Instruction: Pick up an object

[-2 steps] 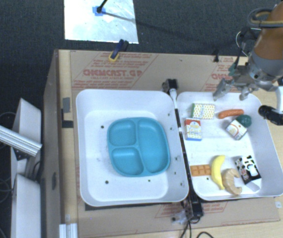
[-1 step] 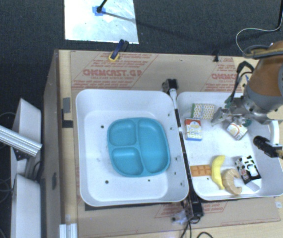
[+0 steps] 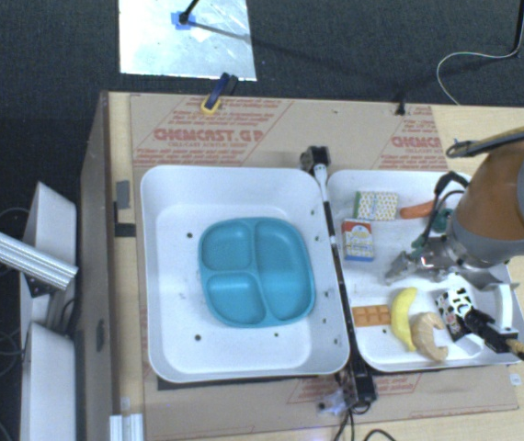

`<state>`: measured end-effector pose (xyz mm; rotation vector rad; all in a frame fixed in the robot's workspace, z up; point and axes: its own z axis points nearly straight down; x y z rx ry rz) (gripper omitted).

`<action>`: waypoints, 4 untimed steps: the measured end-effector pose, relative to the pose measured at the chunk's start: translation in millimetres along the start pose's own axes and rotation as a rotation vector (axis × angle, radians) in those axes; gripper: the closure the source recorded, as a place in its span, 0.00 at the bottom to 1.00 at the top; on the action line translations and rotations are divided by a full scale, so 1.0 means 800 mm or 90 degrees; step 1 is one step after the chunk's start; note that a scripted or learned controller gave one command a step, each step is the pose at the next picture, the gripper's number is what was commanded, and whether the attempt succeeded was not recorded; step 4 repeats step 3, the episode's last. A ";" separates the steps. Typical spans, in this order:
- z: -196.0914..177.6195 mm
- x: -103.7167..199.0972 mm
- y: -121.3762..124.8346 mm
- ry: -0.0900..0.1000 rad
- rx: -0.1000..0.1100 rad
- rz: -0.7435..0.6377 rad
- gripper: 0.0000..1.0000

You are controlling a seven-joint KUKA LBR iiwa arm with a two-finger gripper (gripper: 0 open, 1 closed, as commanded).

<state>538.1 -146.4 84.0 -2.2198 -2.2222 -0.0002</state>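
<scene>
The arm (image 3: 506, 200) comes in from the right edge of the frame, its orange band sitting over the right-hand bin (image 3: 427, 361). Its gripper (image 3: 415, 261) hangs low over the middle of that bin, metal fingers (image 3: 400, 266) pointing toward the lower left; I cannot tell whether they are apart or together, and nothing is seen between them.

Just below the gripper lies a banana (image 3: 403, 312), with a tan, curved piece (image 3: 427, 334) touching its right side and an orange cracker (image 3: 371, 316) to its left. A small carton (image 3: 358, 239) stands left of the gripper, a pale speckled block (image 3: 376, 205) lies above it near the bin's upper wall, and a carrot (image 3: 416, 210) rests to the right of that block.

The left-hand bin (image 3: 165, 246), in the centre of the frame, holds a blue divided plate (image 3: 256, 271)
</scene>
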 end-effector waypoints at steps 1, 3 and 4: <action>0.000 0.031 -0.064 0.000 -0.001 0.000 0.00; -0.127 0.123 -0.031 0.001 -0.003 -0.003 1.00; -0.127 0.123 -0.031 0.001 -0.003 -0.003 1.00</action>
